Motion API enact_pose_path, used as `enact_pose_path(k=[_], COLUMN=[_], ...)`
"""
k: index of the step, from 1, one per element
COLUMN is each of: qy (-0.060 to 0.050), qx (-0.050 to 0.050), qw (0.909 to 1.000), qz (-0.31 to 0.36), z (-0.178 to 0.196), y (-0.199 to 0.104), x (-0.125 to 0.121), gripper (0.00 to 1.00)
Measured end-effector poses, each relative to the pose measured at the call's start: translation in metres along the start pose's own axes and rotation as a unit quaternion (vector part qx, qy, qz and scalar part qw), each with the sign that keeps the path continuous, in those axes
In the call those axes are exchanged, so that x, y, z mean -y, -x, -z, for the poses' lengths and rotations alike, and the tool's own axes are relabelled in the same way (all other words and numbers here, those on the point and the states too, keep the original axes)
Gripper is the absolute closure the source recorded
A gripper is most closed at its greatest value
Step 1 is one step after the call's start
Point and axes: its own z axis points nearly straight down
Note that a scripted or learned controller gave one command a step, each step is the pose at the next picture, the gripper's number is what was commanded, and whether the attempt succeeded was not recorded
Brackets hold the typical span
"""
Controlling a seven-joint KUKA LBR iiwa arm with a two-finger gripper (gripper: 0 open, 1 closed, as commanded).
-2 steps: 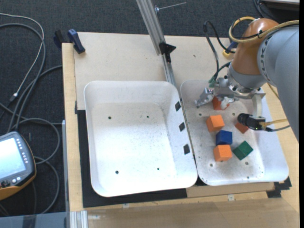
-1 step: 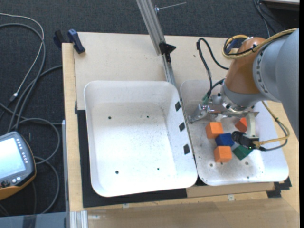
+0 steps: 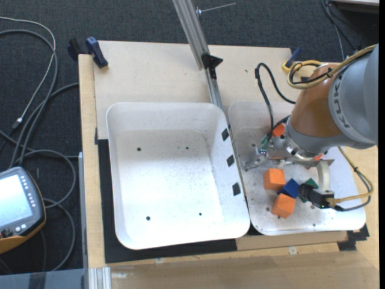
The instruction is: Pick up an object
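Several small objects lie in the right bin (image 3: 337, 221): an orange block (image 3: 274, 178), a blue block (image 3: 291, 188), a second orange block (image 3: 284, 205), a green piece (image 3: 310, 183) and a red-orange piece (image 3: 278, 130) partly hidden under the arm. My gripper (image 3: 265, 153) hangs low over the right bin's middle, just above and left of the first orange block. The grey and orange wrist (image 3: 319, 116) covers most of it. No object shows in its grasp.
The left bin (image 3: 120, 161) stands beside the right one, their walls meeting near black clips (image 3: 230, 160). A metal pole (image 3: 191, 26) slants in from the top. Cables (image 3: 267, 83) run along the arm and past the right bin's edge.
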Motion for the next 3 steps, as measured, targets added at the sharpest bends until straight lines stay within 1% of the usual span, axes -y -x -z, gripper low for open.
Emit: enact_pose_path(k=[1, 2, 3], qy=[0.007, 0.003, 0.005], qx=[0.001, 0.001, 0.001], qw=[1.0, 1.0, 1.0], qz=[0.003, 0.001, 0.002], z=[0.105, 0.1, 0.033], y=[-0.041, -0.039, -0.013], x=[0.004, 0.005, 0.018], gripper=[0.0, 0.0, 0.0])
